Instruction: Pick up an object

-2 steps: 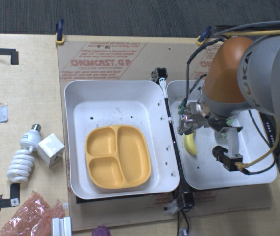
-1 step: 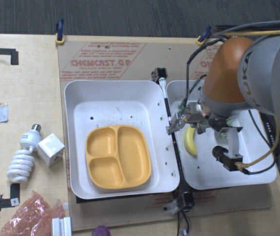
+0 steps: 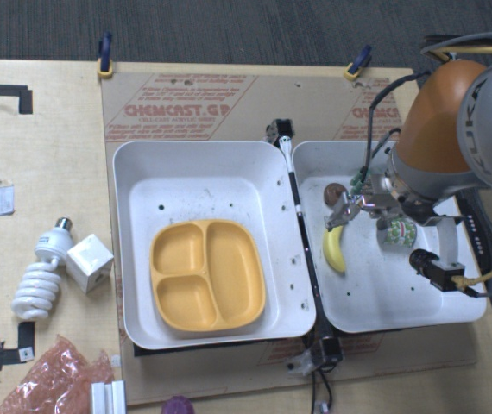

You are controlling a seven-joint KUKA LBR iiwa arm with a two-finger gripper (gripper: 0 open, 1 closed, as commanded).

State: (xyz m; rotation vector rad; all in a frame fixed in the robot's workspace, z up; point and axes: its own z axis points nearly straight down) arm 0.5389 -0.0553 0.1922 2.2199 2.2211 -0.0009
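Three candidate objects lie in the right bin [image 3: 453, 313]: a banana [image 3: 335, 250] near the bin's left wall, a small brown round item [image 3: 335, 193] just above it, and a green-and-white printed thing [image 3: 399, 232] partly hidden under the arm's wrist. Gripper [image 3: 346, 210] is positioned low over the bin, between the brown item and the banana's upper tip, near both; contact with either cannot be confirmed. Its opening cannot be judged at this size and angle, and nothing is seen caught in it. Judgement: the step in hand is the approach or descent onto a target, most likely the banana or the brown item, with no lift achieved. The next move calls for settling squarely over one object, closing on it across its narrow width, and rising clear of the bin wall; the banana's curved, smooth skin may slip or roll if caught near the tip. Left bin [image 3: 134, 231] holds a yellow divided plate [image 3: 207, 276], lying flat, well apart from the work. Both bins sit on a brown board [image 3: 186, 102] clamped at its top corners, over a pale wooden bench [image 3: 30, 171]. On the bench to the left are a spiral light bulb [image 3: 41, 279], a white cube [image 3: 90, 262] touching or just beside it, and a pink mesh bag [image 3: 56, 378] at the lower edge.
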